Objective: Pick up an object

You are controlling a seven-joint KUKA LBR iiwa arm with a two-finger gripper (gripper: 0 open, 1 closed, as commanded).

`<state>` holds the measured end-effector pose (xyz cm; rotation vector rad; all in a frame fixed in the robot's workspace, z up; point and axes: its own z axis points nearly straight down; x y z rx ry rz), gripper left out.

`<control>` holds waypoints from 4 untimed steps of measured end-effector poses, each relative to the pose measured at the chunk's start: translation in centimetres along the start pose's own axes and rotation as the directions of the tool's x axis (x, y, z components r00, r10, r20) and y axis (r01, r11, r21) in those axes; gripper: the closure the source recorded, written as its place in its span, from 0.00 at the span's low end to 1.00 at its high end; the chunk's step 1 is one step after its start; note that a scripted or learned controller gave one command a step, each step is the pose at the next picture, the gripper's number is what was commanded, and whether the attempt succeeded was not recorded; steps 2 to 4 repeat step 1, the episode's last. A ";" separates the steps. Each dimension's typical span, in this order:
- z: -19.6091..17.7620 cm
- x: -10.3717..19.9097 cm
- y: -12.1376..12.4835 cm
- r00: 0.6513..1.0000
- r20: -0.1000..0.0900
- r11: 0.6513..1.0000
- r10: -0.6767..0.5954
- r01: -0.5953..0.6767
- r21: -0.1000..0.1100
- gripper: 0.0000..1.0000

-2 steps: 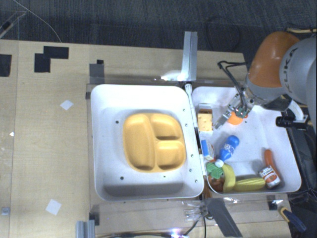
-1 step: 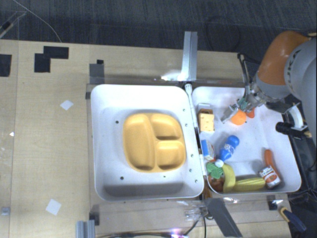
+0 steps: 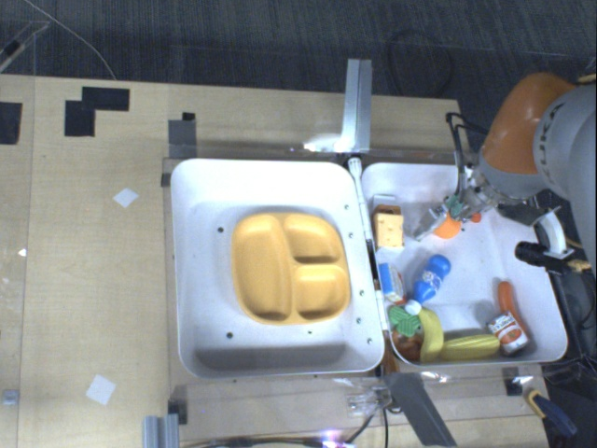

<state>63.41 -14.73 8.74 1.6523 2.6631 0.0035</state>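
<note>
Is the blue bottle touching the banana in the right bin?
Apart. The camera view shows the blue bottle lying higher in the right bin, with bare white floor between it and the banana along the bin's near edge.

Arm (image 3: 550, 138) cut off by the right edge. Gripper (image 3: 454, 215) too small and blurred to resolve its state. Orange item (image 3: 449, 229) beneath it unidentifiable. Green item (image 3: 404, 320) partly covered by the banana (image 3: 448, 342); can (image 3: 508, 332) label illegible.

The wooden bench (image 3: 84, 278) bears two white bins, left bin (image 3: 201, 343) and right bin (image 3: 546, 339), side by side.
</note>
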 end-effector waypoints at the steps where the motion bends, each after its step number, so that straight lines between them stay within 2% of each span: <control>1: -1.4 0.0 0.3 1.000 0.006 1.000 -0.009 0.009 -0.006 1.00; 4: -1.4 0.0 0.3 1.000 0.006 1.000 -0.009 0.009 -0.006 1.00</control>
